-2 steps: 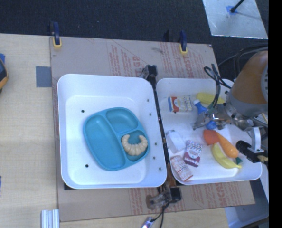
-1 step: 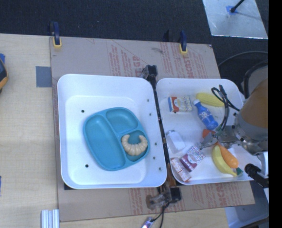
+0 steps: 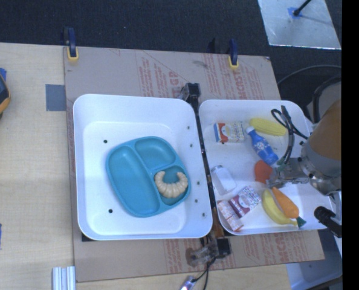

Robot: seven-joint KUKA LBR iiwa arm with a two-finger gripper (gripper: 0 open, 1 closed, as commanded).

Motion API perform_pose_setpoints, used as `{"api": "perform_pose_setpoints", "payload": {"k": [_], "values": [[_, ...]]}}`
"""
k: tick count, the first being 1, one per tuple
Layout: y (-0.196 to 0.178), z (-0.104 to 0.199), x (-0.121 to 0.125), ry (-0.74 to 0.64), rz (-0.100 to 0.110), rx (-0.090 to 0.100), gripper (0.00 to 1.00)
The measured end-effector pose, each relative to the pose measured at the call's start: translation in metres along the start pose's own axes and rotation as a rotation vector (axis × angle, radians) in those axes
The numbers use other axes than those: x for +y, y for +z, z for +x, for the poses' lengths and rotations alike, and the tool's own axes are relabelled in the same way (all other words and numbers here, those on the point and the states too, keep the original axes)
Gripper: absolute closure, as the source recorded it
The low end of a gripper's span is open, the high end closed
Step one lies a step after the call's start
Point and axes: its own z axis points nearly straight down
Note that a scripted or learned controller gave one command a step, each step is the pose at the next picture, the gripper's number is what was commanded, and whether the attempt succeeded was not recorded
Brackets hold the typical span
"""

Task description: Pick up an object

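My gripper (image 3: 283, 175) hangs low over the right bin (image 3: 210, 110), near its right side, with the grey arm (image 3: 326, 144) coming in from the right. Just left of it lies a red-orange round item (image 3: 262, 171). Right below it are an orange carrot (image 3: 286, 203) and a yellow banana (image 3: 273, 210). A blue bottle (image 3: 262, 146) lies just above and to the left of the gripper. Black cables loop over a yellow item (image 3: 266, 126) at the bin's far side.
The right bin also holds a small white and red carton (image 3: 229, 132), a clear cup (image 3: 222, 178) and a red and white packet (image 3: 240, 203). In the left bin (image 3: 89, 110) a blue divided plate (image 3: 131, 180) bears a cream ring-shaped item (image 3: 170, 183).
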Motion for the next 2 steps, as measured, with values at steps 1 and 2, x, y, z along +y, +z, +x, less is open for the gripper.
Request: {"api": "perform_pose_setpoints", "payload": {"k": [1, 2], "values": [[0.0, 0.0, 0.0, 0.0, 0.0, 0.0, 0.0], [0.009, 0.027, 0.07, 0.001, -0.001, 0.001, 0.0]]}}
